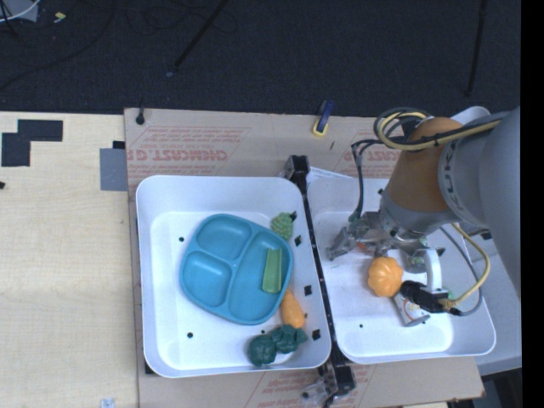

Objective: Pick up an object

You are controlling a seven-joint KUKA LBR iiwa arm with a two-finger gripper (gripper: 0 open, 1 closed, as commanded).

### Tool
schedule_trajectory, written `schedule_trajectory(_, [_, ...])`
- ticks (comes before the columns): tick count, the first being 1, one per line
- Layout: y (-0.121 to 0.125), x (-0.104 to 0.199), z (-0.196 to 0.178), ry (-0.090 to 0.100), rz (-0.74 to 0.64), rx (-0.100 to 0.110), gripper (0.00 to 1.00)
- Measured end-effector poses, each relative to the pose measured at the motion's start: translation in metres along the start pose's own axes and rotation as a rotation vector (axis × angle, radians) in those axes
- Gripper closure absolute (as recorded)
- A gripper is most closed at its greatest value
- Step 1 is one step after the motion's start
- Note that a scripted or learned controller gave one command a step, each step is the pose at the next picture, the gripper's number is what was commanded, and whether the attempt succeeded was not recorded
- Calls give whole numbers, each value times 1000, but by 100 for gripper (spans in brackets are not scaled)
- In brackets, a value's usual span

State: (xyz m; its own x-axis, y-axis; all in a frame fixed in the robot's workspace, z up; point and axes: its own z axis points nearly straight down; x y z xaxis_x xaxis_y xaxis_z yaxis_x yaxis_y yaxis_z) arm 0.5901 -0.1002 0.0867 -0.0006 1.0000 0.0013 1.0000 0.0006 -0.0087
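Beyond my bench a dark carpeted floor is stretching across the top, with black cables trailing over it. A pale wooden tabletop is lying at left, and a cardboard sheet is showing under the bins.

A round orange pumpkin-like toy — lying in the right bin, just below the gripper

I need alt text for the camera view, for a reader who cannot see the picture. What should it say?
A grey robot arm with an orange band reaches from the right into the right white bin, its gripper just above an orange ball-like object. The left white bin holds a blue divided tray carrying a light green block, with small green and orange toys beside it.
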Motion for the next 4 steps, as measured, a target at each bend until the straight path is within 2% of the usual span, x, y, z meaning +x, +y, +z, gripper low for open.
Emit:
schedule_trajectory(1, [1,-1,-13,0,4,-3,100])
schedule_trajectory(3, [-9,5,-135,-1,-1,-11,100])
schedule_trajectory(4, [-9,4,-141,-1,-1,-8,100])
